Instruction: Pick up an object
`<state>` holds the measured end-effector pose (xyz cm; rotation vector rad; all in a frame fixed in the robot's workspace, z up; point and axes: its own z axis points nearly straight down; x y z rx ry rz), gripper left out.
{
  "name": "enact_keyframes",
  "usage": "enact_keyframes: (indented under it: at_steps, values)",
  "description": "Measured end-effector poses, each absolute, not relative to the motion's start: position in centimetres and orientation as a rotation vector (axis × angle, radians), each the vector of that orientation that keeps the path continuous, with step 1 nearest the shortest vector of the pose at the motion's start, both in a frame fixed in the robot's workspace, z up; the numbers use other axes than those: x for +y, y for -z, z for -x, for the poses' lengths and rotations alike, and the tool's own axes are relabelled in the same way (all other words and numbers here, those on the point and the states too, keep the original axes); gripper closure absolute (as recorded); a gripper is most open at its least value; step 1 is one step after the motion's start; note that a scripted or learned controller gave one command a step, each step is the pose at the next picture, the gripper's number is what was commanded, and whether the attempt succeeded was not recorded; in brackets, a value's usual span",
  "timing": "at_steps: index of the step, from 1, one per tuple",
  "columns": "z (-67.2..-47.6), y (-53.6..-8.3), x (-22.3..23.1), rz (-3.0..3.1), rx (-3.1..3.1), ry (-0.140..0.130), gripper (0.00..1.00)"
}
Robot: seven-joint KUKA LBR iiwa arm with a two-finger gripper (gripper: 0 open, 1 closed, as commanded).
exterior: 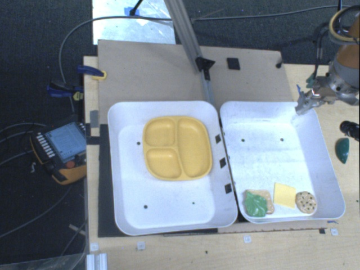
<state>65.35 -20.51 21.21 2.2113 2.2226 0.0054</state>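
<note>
Hand (304, 103) at right bin's (264, 151) far corner, jaw state indeterminate. Yellow cheese slice (284, 195) likely light, soft, thin; best pinched across opposite edges.

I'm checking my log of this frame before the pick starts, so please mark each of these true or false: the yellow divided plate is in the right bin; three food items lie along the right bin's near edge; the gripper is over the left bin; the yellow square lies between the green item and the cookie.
1. The yellow divided plate is in the right bin. False: it lies in the left bin.
2. Three food items lie along the right bin's near edge. True.
3. The gripper is over the left bin. False: it is at the right bin's far right corner.
4. The yellow square lies between the green item and the cookie. True.
</note>
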Motion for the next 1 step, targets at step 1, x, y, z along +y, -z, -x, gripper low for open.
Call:
enact_keyframes:
  at_steps: [1]
  values:
    - [-64.39, -22.47, -15.16, -2.21, 2.231, -0.005, 1.0]
